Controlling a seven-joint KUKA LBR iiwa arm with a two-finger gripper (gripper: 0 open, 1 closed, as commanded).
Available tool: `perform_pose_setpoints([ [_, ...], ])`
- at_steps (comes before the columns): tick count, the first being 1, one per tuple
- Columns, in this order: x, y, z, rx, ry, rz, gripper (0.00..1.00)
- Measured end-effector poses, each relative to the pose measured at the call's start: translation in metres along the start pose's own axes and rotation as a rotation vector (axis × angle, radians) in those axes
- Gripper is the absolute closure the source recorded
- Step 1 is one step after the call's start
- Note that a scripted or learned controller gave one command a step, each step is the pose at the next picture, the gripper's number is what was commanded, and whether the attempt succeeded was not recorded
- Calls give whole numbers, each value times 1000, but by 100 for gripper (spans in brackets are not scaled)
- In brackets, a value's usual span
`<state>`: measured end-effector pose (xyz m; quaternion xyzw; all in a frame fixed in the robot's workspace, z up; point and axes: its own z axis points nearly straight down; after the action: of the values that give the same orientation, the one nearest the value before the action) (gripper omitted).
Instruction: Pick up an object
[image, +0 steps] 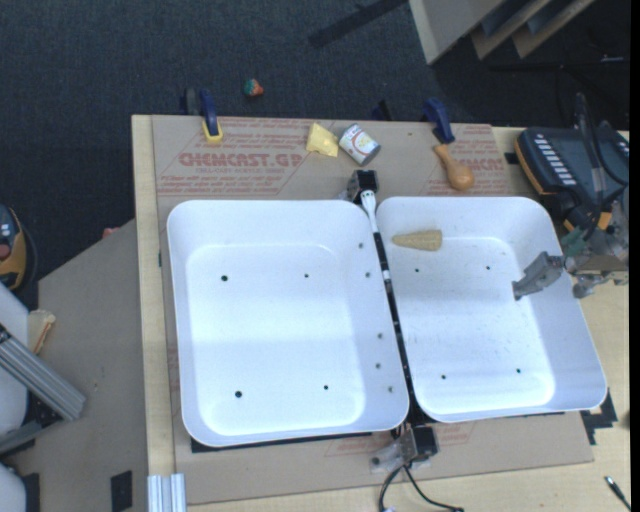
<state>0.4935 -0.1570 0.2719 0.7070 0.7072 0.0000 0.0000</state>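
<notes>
The pick is not yet begun as far as can be judged: the pincer sits over the right edge of the right bin, nothing is visible in its grip, and whether it is spread or closed cannot be told from here. The one thing inside a bin is a tan cone-shaped object lying at the far left of the right bin, well apart from the pincer. What remains is reaching across, closing on it and lifting.

Tan cone-shaped object lies near top edge of right bin; gripper over bin's right side.
</notes>
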Motion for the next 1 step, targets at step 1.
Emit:
perform_pose_setpoints([
  [1,0,1,-11,-3,-1,-1,100],
])
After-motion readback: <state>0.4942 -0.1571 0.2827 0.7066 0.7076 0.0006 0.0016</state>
